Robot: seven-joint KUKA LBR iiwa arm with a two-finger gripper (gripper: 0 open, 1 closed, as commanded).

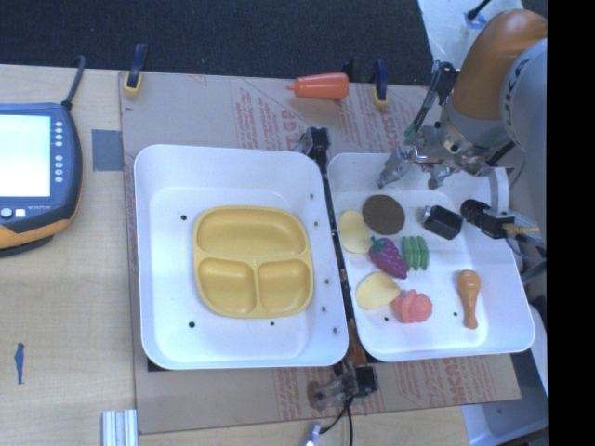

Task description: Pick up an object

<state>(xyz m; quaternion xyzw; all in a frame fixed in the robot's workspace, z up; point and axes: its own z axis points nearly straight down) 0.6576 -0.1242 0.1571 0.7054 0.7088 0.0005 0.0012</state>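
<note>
Gripper [416,161] hovers over the far edge of the right bin [521,337], fingers parted, nothing between them. Nearest candidate: 1 brown disc [383,214] (flat, no long axis), lying just toward the camera from the fingertips; remaining toys sit farther forward.

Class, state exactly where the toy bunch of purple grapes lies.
The purple grapes lie in the right bin, near its middle, with the green vegetable on their right and the brown disc just above them.
</note>
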